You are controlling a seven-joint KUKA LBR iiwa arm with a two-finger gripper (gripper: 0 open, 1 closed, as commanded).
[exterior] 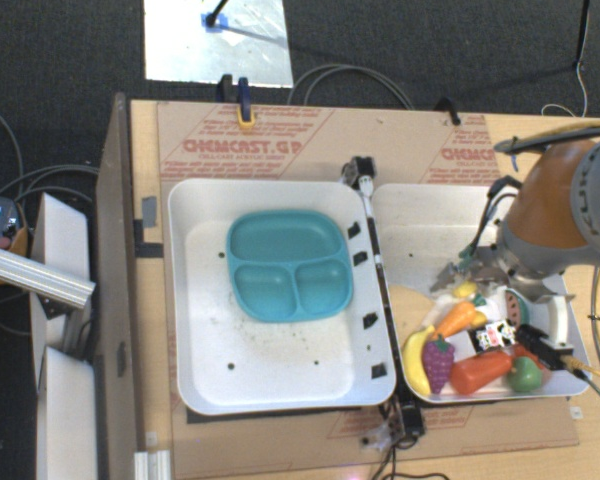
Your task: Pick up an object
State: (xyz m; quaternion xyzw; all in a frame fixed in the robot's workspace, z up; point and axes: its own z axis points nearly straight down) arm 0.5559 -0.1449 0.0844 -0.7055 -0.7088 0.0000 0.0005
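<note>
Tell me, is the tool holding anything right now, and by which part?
Cannot be told. The arm hangs over the right bin, above the pile of toy food, and covers its own tool, so no hold is visible.

Bulky rounded arm [570,208] above the right bin [420,230], smooth grey shell, broad orange band [542,203] wrapping it near the wrist, dark cable [490,213] looping beside the band, pale metal wrist parts below

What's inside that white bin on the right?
The right bin holds toy food at its near end: banana, grapes, carrot, red pepper. The arm covers whatever lies beneath it.
</note>
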